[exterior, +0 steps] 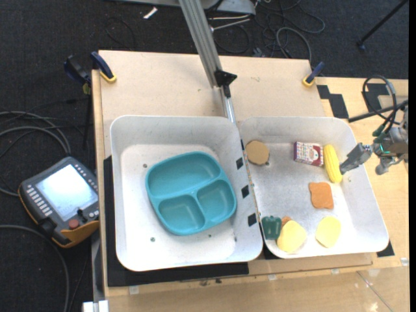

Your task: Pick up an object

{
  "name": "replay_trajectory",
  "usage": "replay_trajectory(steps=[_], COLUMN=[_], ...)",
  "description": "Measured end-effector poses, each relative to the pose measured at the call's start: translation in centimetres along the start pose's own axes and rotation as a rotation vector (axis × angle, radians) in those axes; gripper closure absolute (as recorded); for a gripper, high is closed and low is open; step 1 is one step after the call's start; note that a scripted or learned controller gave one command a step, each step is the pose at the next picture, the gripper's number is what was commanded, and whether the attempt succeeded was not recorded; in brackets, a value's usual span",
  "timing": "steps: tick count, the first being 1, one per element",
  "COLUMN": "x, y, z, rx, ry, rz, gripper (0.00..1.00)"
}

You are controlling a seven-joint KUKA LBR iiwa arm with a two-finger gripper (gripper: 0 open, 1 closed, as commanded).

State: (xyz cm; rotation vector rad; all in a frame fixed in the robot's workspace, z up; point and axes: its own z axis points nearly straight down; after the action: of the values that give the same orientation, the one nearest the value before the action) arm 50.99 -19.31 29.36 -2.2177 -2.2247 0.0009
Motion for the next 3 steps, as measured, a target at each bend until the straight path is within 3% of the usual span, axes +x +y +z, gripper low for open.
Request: replay_trajectory(steps=[1, 3], x=[0.0, -0.9], y=[0.0, 1.1], z=[0.0, 10.7], rx=[-0.001, 0.004], ry=[0.000, 0.001], rz=[0.001, 0.004], gripper=[0.00, 0.00])
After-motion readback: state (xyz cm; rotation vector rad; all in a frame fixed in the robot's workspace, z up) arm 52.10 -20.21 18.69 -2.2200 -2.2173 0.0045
